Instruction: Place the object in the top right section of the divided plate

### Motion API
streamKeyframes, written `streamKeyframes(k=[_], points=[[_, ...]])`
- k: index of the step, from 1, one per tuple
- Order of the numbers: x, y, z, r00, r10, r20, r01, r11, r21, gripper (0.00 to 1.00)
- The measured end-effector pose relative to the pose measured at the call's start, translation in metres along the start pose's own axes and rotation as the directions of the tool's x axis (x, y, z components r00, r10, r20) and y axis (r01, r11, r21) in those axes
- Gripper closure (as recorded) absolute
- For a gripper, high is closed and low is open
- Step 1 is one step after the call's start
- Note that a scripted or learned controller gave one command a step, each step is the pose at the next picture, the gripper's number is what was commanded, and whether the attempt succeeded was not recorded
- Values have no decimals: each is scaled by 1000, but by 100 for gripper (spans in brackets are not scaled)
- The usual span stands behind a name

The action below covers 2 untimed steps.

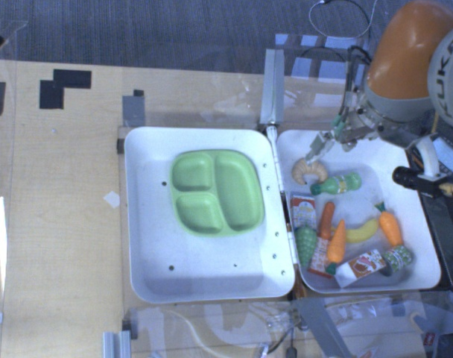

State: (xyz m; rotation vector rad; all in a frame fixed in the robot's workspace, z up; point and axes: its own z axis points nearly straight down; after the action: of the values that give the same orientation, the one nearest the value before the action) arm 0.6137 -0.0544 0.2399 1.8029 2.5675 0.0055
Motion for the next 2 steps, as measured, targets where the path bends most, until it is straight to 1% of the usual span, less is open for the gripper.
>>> streamKeyframes(k=[1, 2], points=[[3, 3, -47, 964, -264, 2, 264, 964, -3, 0], [12, -84, -89, 934, -356, 3, 357, 934, -2, 0]])
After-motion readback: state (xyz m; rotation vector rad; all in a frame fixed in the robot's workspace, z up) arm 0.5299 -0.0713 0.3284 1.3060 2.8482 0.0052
